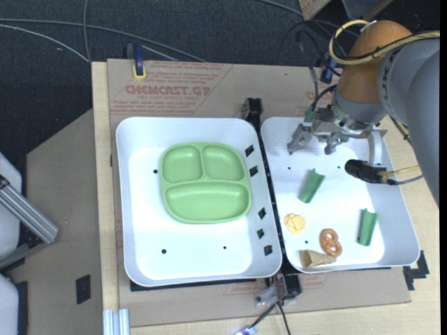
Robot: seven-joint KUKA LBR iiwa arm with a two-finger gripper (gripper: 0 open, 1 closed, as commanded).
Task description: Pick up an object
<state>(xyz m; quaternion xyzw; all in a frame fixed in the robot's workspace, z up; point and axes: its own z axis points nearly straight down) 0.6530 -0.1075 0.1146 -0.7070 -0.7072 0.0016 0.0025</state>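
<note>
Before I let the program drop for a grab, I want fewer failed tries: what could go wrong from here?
1. The pincer hangs over the right bin's far end, where no item lies beneath it; a straight drop would likely close on nothing.
2. The nearest item, a green stick, lies at a slant, so it may slip out.
3. The pretzel touches the tan wedge; a grab there may nudge both.
</note>
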